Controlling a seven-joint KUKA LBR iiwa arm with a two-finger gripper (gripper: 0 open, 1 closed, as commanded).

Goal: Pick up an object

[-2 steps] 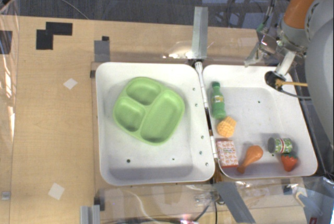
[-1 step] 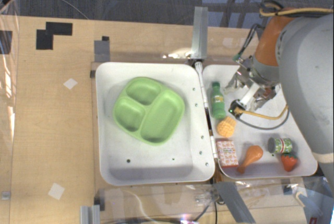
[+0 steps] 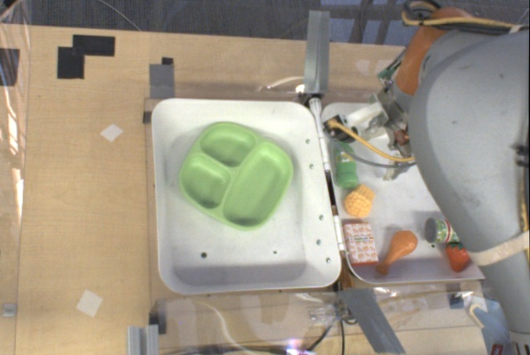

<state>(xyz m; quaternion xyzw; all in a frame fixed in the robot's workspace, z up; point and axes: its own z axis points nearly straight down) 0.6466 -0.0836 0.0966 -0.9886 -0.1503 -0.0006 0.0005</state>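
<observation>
The right bin (image 3: 389, 272) holds several small items. A green object (image 3: 346, 175) lies near its left wall, with a yellow corn cob (image 3: 358, 200) just below it. Toward the front are a red and white box (image 3: 359, 242), an orange drumstick (image 3: 398, 249), a small can (image 3: 439, 229) and a red-orange piece (image 3: 458, 257). My gripper (image 3: 379, 130) hangs over the back of the right bin, above and to the right of the green object, and the big grey arm hides much of it. I see nothing held in it.
The left bin (image 3: 190, 262) carries a green divided plate (image 3: 237, 174). A metal divider (image 3: 328, 179) runs between the bins. The grey arm (image 3: 472, 155) covers the right side of the right bin. Bare wooden bench lies to the left.
</observation>
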